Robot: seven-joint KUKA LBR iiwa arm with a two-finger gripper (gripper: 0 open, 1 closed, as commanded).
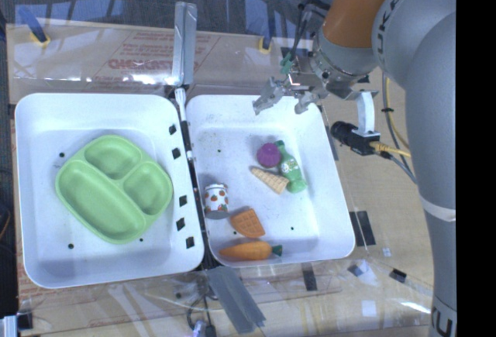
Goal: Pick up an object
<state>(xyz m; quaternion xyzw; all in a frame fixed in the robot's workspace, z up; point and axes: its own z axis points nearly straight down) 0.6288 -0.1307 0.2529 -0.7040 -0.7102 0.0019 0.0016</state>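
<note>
- Two-finger metal gripper [284, 99] over the far rim of the right-hand shallow white bin [329, 173], fingers spread, nothing between them: apparently poised to descend.
- Candidate objects mid-bin: purple round toy [269, 153], green plastic bottle [291, 167], yellow cone [268, 179], touching.
- Orange carrot [248, 251] against the near edge.
- Green divided plate [113, 187] in the left bin [31, 250], untouched.

open floor [232, 130] above the toys [275, 165]
</note>
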